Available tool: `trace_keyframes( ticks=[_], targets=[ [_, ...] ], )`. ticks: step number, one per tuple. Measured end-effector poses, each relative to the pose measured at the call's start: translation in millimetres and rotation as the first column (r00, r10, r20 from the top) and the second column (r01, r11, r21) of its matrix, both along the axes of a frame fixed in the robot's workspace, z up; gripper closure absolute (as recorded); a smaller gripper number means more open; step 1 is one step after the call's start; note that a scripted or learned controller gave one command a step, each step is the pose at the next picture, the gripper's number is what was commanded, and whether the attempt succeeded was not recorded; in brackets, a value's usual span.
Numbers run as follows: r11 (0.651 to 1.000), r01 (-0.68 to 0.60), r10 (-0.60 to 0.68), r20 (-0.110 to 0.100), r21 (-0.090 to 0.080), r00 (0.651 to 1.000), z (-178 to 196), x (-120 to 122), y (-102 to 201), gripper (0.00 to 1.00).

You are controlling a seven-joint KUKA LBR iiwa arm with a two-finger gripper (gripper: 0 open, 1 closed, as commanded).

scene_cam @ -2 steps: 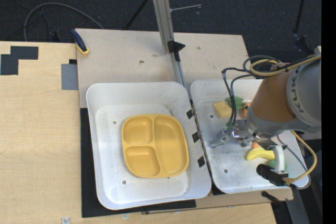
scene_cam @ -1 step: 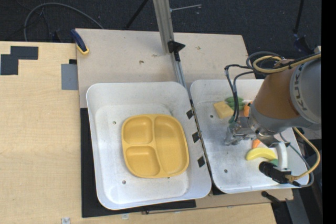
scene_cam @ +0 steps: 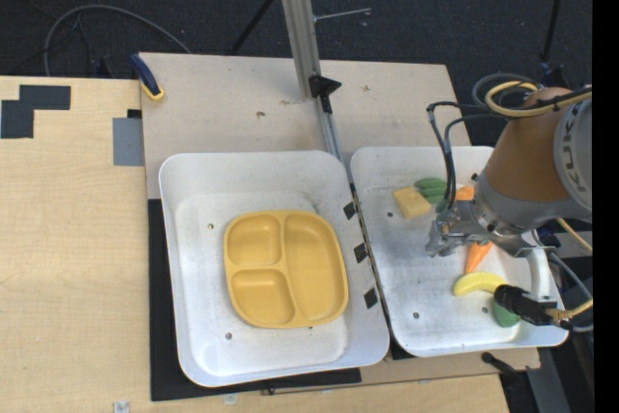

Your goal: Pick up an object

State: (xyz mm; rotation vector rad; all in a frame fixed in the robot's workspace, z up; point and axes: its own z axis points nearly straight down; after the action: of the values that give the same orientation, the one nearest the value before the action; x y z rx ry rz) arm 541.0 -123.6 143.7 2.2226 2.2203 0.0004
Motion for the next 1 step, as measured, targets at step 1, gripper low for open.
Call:
trace_keyframes(
  ticks=[1],
  targets=[
    [1.0,-0.002,0.002,0.002,0.0,1.0,57.3,-1.7,8.4,1.0]
  ],
)
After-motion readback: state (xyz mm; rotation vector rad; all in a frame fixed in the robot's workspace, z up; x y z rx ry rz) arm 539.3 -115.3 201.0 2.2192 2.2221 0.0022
